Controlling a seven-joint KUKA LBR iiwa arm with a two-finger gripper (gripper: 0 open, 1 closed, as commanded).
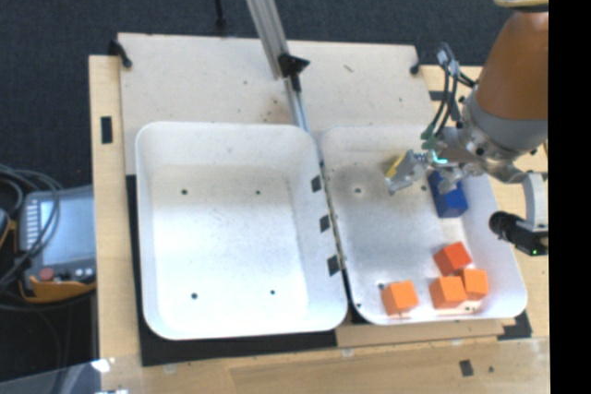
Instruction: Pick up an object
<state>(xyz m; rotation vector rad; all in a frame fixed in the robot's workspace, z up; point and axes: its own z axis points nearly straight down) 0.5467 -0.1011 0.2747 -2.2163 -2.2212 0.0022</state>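
Hanging over the upper part of the right bin (pixel 517 304), the gripper (pixel 399 180) is pointing toward the bin's left side; whether its fingers are parted or closed cannot be told from this slant, and nothing is visibly sitting between them; a small yellow piece (pixel 397 165) is showing just beside its tip. A blue block (pixel 449 197) is lying just below the wrist, its long axis running roughly up and down the view; four orange blocks are resting near the bin's lower edge, one (pixel 400 297) apart to the left, three (pixel 458 275) clustered and touching at the right. Beside it, the left bin (pixel 148 152) is sitting against the right bin's edge.
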